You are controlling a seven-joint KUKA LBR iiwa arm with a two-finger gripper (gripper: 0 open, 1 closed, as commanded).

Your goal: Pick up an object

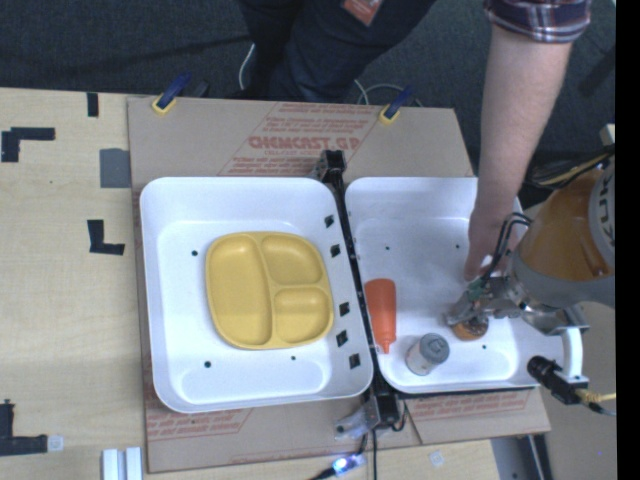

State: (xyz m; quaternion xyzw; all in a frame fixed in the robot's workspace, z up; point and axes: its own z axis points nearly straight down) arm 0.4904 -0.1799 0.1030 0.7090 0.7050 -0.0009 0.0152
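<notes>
So the divided plate (268, 290) sits in the left bin (170, 368). Over in the right bin (420, 203), the carrot (381, 311) lies along its left wall, with a small cup (431, 351) just right of the carrot's near end.

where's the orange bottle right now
The orange bottle lies in the right bin, along its left wall beside the divider, left of the small grey round object.

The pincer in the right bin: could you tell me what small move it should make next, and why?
Probably hold still. The pincer sits low over a small brown object near the right bin's edge, but a person's hand reaches in right beside it; wait until it withdraws.
</notes>
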